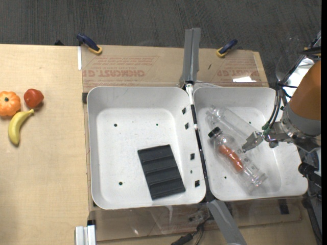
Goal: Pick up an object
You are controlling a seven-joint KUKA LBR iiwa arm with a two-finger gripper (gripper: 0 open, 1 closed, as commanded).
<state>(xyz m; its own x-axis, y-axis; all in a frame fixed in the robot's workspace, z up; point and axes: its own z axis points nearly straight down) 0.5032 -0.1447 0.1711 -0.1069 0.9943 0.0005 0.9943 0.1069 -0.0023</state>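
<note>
Dark grey carpet runs behind a pale wooden counter (41,188), where a sheet of printed cardboard (138,68) lies under two shallow white bins set side by side and is pinned by two blue-and-yellow clamps (89,43). The arm's claw (254,141) reaches in from the right over the right bin (286,188), low above its floor — whether it is spread or pressed together cannot be told from this slanted look, and nothing is plainly seen between its tips. Just left of the claw and slightly below it lies a clear plastic bottle with something orange inside (232,158), stretched diagonally across the bin floor; its far end reaches down past the claw toward the near wall. Up and to the left of the claw rests a second clear bottle (225,119), close beside the first. Further left, beyond the divider, the left bin (102,137) holds a black ribbed block (161,171) lying flat. Well apart on the far left of the counter sit a small orange pumpkin (8,104), a red apple (33,98) and a banana (17,126), clustered together.
</note>
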